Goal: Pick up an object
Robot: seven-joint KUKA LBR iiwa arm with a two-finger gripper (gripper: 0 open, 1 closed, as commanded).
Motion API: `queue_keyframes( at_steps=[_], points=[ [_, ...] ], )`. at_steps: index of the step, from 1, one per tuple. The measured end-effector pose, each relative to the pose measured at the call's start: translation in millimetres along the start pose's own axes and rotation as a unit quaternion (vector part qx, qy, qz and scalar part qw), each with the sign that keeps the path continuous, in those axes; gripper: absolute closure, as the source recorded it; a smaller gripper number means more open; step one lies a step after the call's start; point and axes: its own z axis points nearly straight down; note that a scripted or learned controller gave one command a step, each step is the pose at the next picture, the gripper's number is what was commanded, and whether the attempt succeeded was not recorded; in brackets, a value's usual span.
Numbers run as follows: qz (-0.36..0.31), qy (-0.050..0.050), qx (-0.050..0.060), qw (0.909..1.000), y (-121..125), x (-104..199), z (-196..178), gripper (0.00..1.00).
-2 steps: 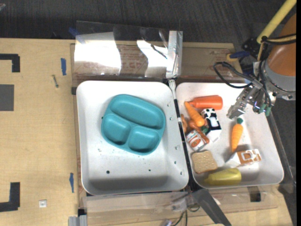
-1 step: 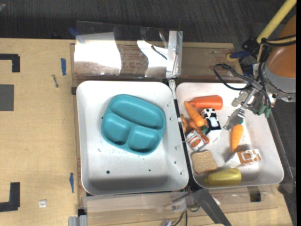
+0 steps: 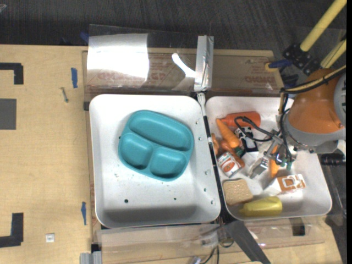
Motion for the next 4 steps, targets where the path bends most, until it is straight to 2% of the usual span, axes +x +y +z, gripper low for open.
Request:
queue_keyframes(
  at_steps=[1,2,3,4],
  points=[
    [0.011,-0.006,-0.002,0.9999,-42.9,39.3,6.3,0.0],
    [-0.087,0.003,-0.005,0.9962,-63.4,-2.9,7.5,0.0],
    [-0.063,-0.003,-0.001,0.998,-58.6,5.6,7.0,0.0],
    [-0.065,-0.003,0.0,0.9979,-44.2,11.0,6.8,0.0]
  ],
)
